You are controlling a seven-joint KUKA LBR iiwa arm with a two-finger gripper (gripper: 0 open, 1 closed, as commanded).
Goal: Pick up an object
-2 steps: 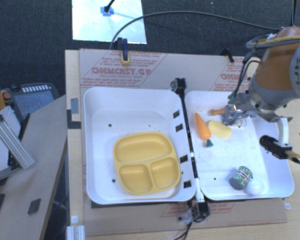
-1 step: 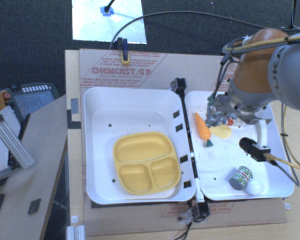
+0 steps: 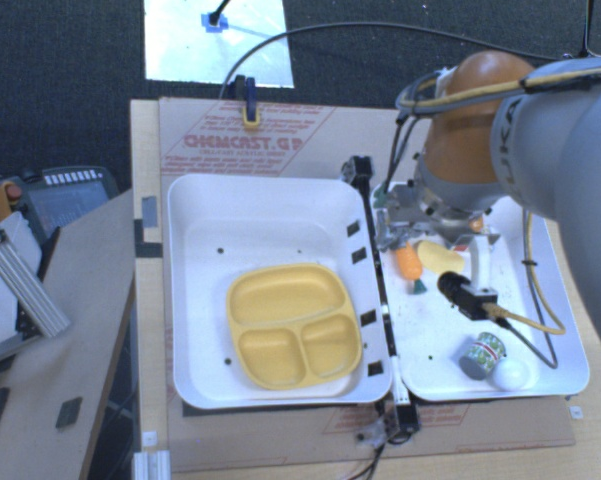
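The table point(image 3: 150, 268) holds two bins. The tool point(image 3: 412, 230) hangs low over a carrot point(image 3: 409, 262); I cannot tell its state. Next, it must grab and lift.

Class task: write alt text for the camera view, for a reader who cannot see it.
A grey robot arm with an orange band reaches down into the right white bin, above a small orange carrot-shaped toy and a pale yellow object. The left white bin holds a yellow three-compartment plastic tray.
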